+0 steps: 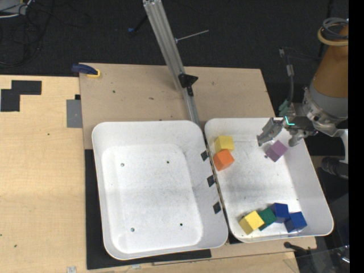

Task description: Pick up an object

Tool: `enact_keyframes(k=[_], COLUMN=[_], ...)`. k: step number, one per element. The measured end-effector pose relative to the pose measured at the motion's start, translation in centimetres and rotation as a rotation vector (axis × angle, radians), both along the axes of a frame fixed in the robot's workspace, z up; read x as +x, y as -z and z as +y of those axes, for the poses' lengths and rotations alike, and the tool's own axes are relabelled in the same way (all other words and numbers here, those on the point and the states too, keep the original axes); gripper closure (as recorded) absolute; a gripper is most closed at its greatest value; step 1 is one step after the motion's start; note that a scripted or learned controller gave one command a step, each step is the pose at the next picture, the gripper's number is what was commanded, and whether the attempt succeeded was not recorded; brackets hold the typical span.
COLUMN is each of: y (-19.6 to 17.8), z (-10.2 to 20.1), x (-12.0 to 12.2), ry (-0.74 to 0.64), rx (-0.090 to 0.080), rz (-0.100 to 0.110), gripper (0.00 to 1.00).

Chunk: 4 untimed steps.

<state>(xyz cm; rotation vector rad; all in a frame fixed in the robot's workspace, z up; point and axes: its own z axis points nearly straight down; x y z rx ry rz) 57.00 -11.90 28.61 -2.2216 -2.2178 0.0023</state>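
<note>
Your jaws [282, 134] are spread above the right bin [318, 201], just beside the purple cube [277, 151], pinching nothing.

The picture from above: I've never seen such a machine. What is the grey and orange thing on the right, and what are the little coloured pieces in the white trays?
It is one camera fixed above a bench, looking down at a slant. The grey and orange thing is a robot arm reaching in from the right. At its tip is a pincer with two fingers, meant for picking things up. Two shallow white trays sit side by side. The left tray has only small dark specks. The right tray holds toy blocks: a yellow block touching an orange block near the divider, a purple block right at the pincer, and a cluster of blocks, yellow, green and blue, at the near edge. Whether the purple block is gripped is unclear.
</note>
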Motion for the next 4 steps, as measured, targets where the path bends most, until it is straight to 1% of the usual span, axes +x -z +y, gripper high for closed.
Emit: enact_keyframes(k=[1,2,3,4], y=[4.9,10.7,16.4,15.1], z=[0.7,0.4,1.2,0.9], x=[-0.6,-1.6,-1.2,-1.2], ry=[0.002,-0.001,0.003,0.013], rx=[0.001,0.001,0.002,0.000], rz=[0.005,0.007,0.007,0.003], gripper=[0.00,0.00,0.00,1.00])
